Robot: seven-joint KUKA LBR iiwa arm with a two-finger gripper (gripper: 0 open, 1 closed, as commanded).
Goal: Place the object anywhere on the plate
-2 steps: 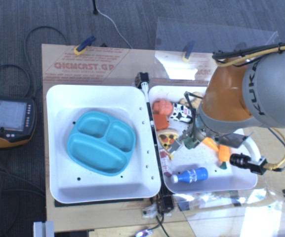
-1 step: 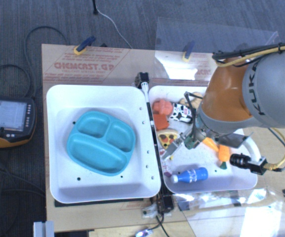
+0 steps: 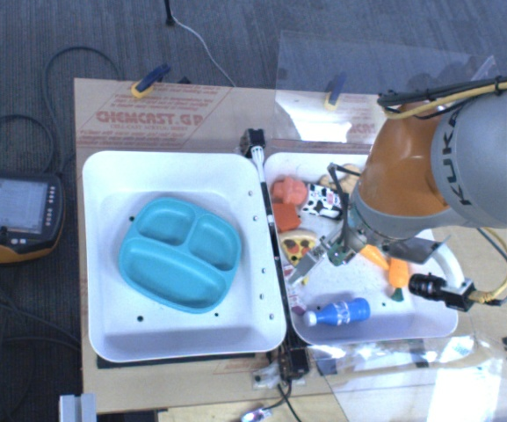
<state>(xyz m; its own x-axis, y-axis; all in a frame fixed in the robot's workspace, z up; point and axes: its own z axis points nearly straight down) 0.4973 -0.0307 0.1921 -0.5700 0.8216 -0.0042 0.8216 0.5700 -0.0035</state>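
Observation:
A blue divided plate (image 3: 181, 251) lies in the left white bin (image 3: 104, 183). My gripper (image 3: 316, 262) hangs low over the left part of the right bin (image 3: 438, 323), just right of a toy pizza slice (image 3: 295, 246). Its fingers stand apart and nothing shows between them. The right bin also holds a red-orange piece (image 3: 288, 192), a black-and-white cow-patterned item (image 3: 323, 202), a blue bottle (image 3: 339, 312) lying on its side and an orange carrot (image 3: 397, 273). The arm hides the bin's back right part.
A black divider bar (image 3: 262, 192) runs between the two bins. A teach pendant (image 3: 14, 214) with cables lies on the floor to the left. Blue clamps (image 3: 150, 79) hold the cardboard sheet at the back edge.

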